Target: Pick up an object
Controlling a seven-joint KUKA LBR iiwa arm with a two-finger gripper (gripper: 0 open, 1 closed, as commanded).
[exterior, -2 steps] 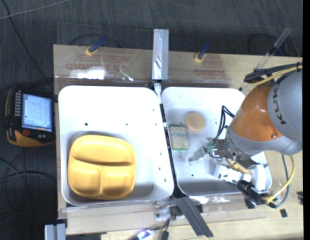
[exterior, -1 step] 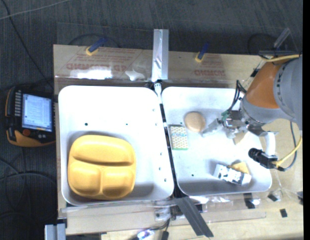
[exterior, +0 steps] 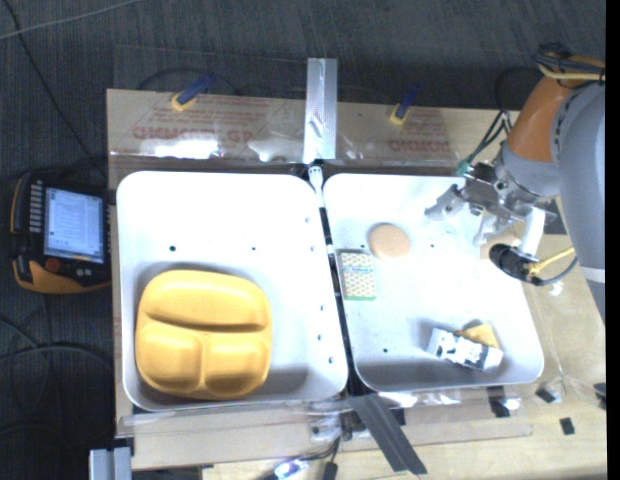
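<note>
At upper right of the frame, the gripper (exterior: 468, 204) hangs over the right bin (exterior: 510, 363); whether it is open cannot be told. Disc (exterior: 390, 240), card (exterior: 357, 275) and box (exterior: 464, 346) lie below; yellow block (exterior: 202, 332) in left bin (exterior: 190, 203).

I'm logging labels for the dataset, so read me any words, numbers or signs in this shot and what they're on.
Nothing can be read for sure.
Clear sheet behind the bins: reddish print, too blurred.
Handheld pendant screen: lit, text too small.
Green patterned card: pattern, no legible words.
Black-and-white item: markings too small.
</note>
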